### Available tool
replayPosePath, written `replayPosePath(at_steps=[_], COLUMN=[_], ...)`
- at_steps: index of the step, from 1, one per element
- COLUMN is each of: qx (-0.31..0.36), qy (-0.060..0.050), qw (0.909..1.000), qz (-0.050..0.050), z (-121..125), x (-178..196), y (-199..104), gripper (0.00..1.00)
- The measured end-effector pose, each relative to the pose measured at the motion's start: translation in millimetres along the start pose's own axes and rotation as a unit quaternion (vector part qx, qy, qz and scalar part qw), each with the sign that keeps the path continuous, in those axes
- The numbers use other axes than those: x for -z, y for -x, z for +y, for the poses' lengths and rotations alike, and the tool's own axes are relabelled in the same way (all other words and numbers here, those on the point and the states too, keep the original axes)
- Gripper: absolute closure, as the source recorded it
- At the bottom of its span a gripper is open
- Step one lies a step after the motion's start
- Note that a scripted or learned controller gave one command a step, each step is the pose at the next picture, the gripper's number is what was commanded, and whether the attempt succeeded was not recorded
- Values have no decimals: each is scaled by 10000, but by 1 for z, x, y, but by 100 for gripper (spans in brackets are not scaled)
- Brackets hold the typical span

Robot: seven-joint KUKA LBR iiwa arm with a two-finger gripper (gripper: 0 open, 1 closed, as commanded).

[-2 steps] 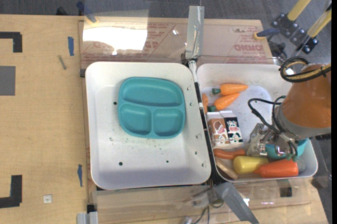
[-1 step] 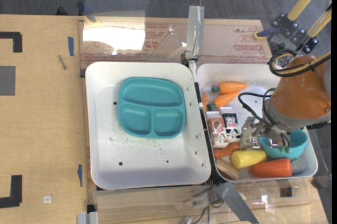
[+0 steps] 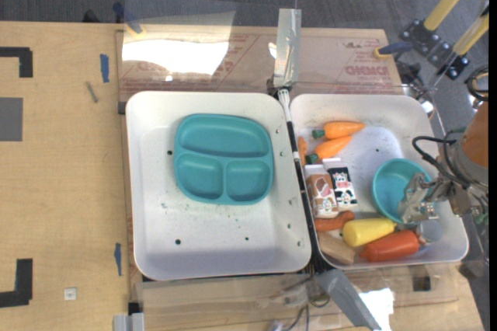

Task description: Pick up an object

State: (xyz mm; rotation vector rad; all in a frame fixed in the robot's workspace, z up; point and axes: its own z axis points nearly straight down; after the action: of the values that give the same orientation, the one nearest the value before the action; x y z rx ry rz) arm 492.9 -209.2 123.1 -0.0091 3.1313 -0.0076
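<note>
From above, my counter [image 3: 62,166] is pale, matte board, carrying two shallow white plastic bins with rounded corners. The left bin [image 3: 147,244] has a speckled, scuffed floor and holds a smooth teal divided plate [image 3: 224,158], oval-cornered, with one long compartment on the far side and two smaller ones on the near side.

The right bin [image 3: 373,108] is crowded. Two glossy orange carrots [image 3: 338,137] lie at its far left, a printed carton [image 3: 331,191] just nearer, and a round teal bowl [image 3: 396,188] to the right. Along the near wall a rounded yellow piece [image 3: 368,230] touches a red-orange pepper-like piece [image 3: 394,245].

My pincer [image 3: 420,202], metallic and cluttered with cables, sits low at the bowl's right rim, just beyond the red-orange piece. How far apart it stands I cannot tell, nor whether it has hold of anything.
</note>
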Motion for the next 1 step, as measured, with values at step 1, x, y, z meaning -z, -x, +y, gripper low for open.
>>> replayPosePath(at_steps=[1], qx=[-28], qy=[-5], qw=[10000], qz=[-34], z=[26], x=[-31], y=[19], gripper=[100])
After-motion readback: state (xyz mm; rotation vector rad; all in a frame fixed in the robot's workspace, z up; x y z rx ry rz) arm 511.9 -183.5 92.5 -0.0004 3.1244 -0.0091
